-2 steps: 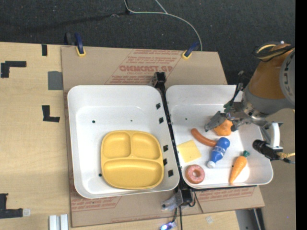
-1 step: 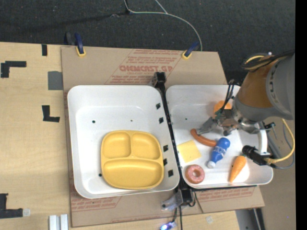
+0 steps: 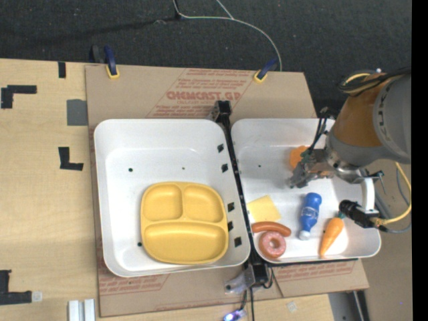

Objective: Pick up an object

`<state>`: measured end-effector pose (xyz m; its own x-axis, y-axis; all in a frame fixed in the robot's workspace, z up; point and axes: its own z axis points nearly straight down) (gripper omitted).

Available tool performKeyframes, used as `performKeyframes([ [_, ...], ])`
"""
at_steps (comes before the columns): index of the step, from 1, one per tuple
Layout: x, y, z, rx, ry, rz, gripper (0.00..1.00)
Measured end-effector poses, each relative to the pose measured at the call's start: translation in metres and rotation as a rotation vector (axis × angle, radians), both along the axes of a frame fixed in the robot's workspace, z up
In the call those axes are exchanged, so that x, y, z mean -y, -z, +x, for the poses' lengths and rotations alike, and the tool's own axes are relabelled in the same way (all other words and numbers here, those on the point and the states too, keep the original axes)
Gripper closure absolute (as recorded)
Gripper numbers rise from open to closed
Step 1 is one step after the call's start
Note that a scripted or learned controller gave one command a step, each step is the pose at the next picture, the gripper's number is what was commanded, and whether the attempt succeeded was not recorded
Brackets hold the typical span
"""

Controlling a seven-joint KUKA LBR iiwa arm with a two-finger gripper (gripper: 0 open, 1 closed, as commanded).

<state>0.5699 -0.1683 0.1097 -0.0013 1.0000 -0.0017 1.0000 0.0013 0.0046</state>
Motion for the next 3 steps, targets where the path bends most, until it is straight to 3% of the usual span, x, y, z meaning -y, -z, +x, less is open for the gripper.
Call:
performKeyframes([
  [1,-0.008,-0.058,0.005,-0.001,-0.001,0.001,1.0],
  [3,0.006,-0.158,-0.005,0.0,0.001,0.0,1.0],
])
